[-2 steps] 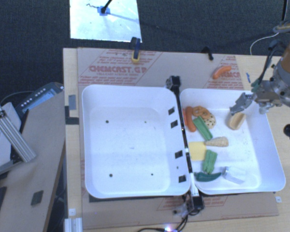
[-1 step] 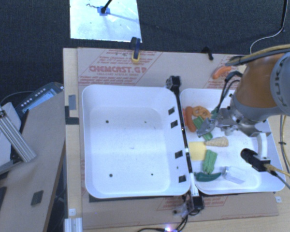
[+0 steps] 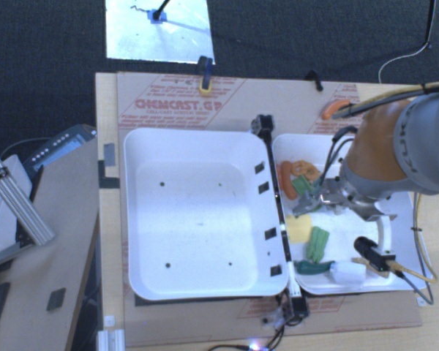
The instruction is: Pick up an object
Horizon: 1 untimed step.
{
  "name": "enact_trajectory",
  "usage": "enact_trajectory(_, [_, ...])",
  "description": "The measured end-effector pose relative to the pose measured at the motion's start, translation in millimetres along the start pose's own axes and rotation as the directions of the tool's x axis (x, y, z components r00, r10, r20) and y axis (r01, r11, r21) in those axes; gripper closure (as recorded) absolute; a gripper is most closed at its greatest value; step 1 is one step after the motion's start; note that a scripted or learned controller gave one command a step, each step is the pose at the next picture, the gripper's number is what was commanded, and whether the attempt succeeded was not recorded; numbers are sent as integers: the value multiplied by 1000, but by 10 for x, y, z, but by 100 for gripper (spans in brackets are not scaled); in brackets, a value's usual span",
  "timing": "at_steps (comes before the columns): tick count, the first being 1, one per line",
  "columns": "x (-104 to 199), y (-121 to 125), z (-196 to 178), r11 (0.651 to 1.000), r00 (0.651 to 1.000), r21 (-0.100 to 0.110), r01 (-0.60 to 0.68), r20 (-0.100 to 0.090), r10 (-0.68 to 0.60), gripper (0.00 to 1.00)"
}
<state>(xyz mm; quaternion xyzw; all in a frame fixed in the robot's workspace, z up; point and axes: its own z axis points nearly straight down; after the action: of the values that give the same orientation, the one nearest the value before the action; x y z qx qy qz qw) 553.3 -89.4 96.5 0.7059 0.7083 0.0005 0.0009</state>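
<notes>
- The gripper (image 3: 307,202) is hanging low in the right bin (image 3: 402,280), beside a green block (image 3: 303,186).
- Whether its jaws are spread cannot be told.
- A yellow piece (image 3: 298,229) is lying just below.

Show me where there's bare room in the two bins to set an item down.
The left bin has a bare floor from wall to wall. The right bin is crowded: orange pieces, a yellow block, a green block and a white item lie along its left and front, and the arm covers the rest.
</notes>
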Motion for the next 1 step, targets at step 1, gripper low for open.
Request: enact_trajectory(1, [-86, 540, 118, 1000, 1000, -4, 2, 1, -2, 0])
